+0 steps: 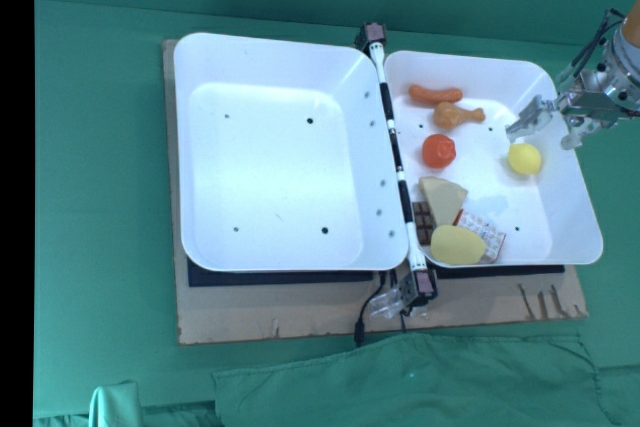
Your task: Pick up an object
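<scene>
The gripper [545, 127] hovers over the right bin [575, 215], fingers spread wide, holding nothing. The yellow ball [524, 158] lies just below them. It is probably light, smooth and prone to rolling; close across its widest part.

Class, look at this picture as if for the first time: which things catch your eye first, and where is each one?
The right bin draws the eye: a yellow ball near its right side, a red tomato by the divider, and a heap of food toys in its near corner. The left bin beside it is a broad white expanse. The tool hangs over the right bin's right rim, just above the ball.
</scene>
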